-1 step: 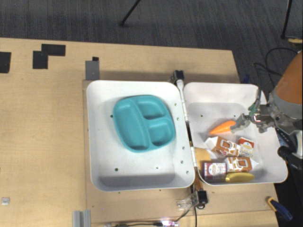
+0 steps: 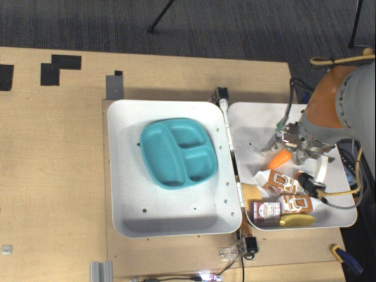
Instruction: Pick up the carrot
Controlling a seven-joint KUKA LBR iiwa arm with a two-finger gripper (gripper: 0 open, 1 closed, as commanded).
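The carrot [image 2: 279, 158] is a short orange piece lying in the right bin [image 2: 252, 122], near its middle. My gripper [image 2: 292, 147] hangs low over the carrot's upper right end, coming in from the right under the grey arm with the orange band. The gripper's body hides the far end of the carrot, and I cannot make out whether it touches the carrot.
Below the carrot lie two brown snack packets [image 2: 283, 184] [image 2: 298, 204], a dark box [image 2: 265, 210] and a yellow banana-like piece [image 2: 296, 220] along the bin's front wall. The left bin [image 2: 123, 157] holds a teal divided plate [image 2: 177, 151].
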